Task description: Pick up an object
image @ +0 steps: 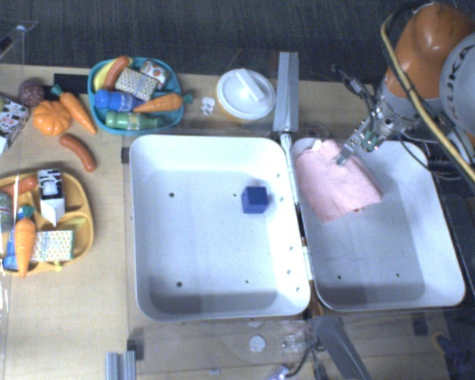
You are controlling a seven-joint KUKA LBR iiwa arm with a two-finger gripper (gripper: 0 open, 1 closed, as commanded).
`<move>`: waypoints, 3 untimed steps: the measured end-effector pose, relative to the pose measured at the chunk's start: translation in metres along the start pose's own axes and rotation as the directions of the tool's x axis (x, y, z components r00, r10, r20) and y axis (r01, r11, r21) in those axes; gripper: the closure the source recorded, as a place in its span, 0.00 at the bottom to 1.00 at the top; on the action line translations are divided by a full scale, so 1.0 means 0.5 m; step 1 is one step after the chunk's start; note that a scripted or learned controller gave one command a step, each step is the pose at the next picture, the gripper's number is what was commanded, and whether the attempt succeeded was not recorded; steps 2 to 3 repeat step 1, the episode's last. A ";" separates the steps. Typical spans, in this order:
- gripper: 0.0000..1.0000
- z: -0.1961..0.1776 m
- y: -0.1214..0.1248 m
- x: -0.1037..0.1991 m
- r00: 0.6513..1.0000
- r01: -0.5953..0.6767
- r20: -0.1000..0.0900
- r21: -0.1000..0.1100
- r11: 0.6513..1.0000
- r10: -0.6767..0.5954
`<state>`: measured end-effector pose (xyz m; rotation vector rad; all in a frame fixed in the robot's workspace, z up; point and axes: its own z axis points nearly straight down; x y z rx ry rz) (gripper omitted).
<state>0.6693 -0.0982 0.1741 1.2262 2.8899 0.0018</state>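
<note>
The pincer [350,153] is positioned at the upper edge of a pink cloth [336,187] in the right bin [427,291]; its opening cannot be told. A blue cube [255,199] is seen in the left bin [182,283].

Gripper [350,153] sits over pink cloth [336,184] in right bin [427,236], apparently touching; blue block [255,199] lies in left bin [182,244].

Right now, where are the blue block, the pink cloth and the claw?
blue block [255,199]: camera view, on its top face, in the left bin.
pink cloth [336,184]: camera view, on its middle, in the right bin.
claw [356,145]: camera view, at its tip, over the cloth's upper edge.
</note>
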 end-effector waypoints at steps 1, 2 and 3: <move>1.00 -0.003 -0.035 -0.011 1.000 0.018 0.000 0.001 1.000 -0.018; 1.00 -0.003 -0.035 -0.011 1.000 0.018 0.000 0.001 1.000 -0.018; 1.00 -0.003 -0.035 -0.011 1.000 0.018 0.000 0.001 1.000 -0.018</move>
